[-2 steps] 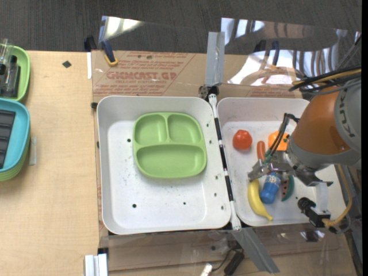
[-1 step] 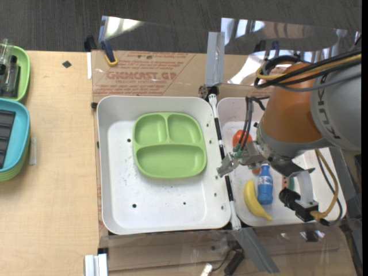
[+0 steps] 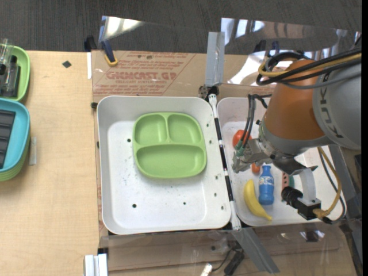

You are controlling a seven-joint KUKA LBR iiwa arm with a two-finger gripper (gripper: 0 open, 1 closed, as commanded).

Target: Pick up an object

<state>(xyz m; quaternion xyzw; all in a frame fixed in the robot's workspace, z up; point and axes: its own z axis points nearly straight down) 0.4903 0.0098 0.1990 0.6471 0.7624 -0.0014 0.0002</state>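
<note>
My gripper (image 3: 242, 156) hangs low over the left part of the right bin (image 3: 227, 112), under the orange wrist band. A red and orange object (image 3: 238, 137) lies just behind it. Another small orange piece (image 3: 255, 167) peeks out right beside it. A blue bottle (image 3: 265, 188) with a white label lies a little in front of the gripper, and a yellow banana (image 3: 253, 200) lies to the bottle's left near the bin's front wall. A small green object (image 3: 290, 180) shows to the bottle's right. The arm hides much of this bin.
The left bin (image 3: 115, 171) holds a green divided plate (image 3: 169, 145) in its rear half. A divider rail (image 3: 221, 154) runs between the bins. Blue and green trays (image 3: 11, 131) sit at the bench's far left. Cables loop around the arm at the right.
</note>
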